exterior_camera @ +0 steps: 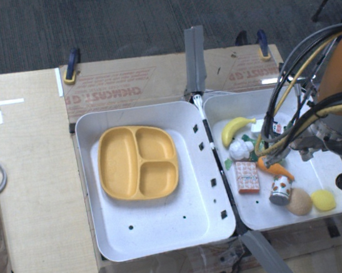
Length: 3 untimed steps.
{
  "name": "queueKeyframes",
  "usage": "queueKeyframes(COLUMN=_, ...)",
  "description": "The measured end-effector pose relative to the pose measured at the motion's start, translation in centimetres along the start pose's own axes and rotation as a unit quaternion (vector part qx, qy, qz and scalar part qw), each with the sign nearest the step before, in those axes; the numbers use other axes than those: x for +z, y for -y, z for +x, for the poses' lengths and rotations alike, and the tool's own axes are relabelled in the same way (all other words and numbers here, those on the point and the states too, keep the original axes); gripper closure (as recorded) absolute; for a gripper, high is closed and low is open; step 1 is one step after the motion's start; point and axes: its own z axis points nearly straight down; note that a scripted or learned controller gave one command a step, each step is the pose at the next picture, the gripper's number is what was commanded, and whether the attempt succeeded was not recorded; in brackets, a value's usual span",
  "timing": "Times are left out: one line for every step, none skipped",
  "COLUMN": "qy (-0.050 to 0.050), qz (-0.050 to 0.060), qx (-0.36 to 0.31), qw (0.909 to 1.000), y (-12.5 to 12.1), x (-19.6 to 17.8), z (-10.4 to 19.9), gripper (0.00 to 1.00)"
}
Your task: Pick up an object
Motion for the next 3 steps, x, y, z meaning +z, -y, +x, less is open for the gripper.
queueKeyframes(qy=0.0, qz=0.0, qx=0.012, qw=0.9999, y=-3.5, x=12.5, z=-5.2, gripper=0.0)
queueKeyframes(qy=-0.001, qz=0.0, qx=0.113, qw=0.9936, y=-2.2, x=14.0, z=-8.7, gripper=0.0)
queueKeyframes(qy=0.0, qz=0.0, qx=0.301, qw=0.9537, y=-4.9, x=14.0, z=-6.5, gripper=0.0)
